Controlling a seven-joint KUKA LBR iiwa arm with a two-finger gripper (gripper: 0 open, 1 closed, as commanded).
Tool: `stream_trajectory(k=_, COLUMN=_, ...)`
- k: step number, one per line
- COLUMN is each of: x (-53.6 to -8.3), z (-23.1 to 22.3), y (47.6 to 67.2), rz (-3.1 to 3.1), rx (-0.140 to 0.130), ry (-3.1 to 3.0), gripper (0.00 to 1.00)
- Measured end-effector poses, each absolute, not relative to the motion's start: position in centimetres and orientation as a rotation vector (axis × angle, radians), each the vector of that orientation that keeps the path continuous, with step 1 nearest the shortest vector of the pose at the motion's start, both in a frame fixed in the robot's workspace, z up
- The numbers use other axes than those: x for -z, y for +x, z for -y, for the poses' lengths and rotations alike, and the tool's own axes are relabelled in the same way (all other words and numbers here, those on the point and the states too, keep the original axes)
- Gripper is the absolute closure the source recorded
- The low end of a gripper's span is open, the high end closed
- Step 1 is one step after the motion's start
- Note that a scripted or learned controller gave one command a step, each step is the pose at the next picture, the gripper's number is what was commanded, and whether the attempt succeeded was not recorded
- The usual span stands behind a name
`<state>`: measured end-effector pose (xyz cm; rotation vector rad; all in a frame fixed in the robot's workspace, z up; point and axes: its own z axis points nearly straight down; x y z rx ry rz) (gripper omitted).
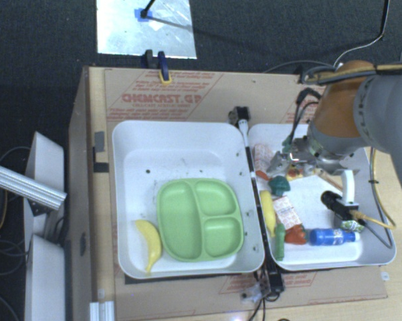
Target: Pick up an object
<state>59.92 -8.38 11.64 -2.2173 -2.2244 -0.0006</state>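
End effector (285,158) hung low over right bin (371,249), nr teal obj (279,184). Left bin (130,146) had green tray (199,219) w/ banana (149,243) beside it.

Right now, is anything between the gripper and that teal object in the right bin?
Nothing visible. The gripper hangs over the right bin, just above the teal object. Only bare bin floor shows between them. A yellow item and a red-and-white packet lie just below it, crowding that side.
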Motion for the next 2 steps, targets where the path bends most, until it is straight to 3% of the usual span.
stream_trajectory(k=1, x=-8.4, z=8.3, y=58.4, rz=2.223, rx=0.0, ry=-2.22, gripper=0.0)
stream_trajectory(k=2, x=-9.5, z=8.3, y=58.5, rz=2.225, rx=0.003, ry=-2.22, gripper=1.0)
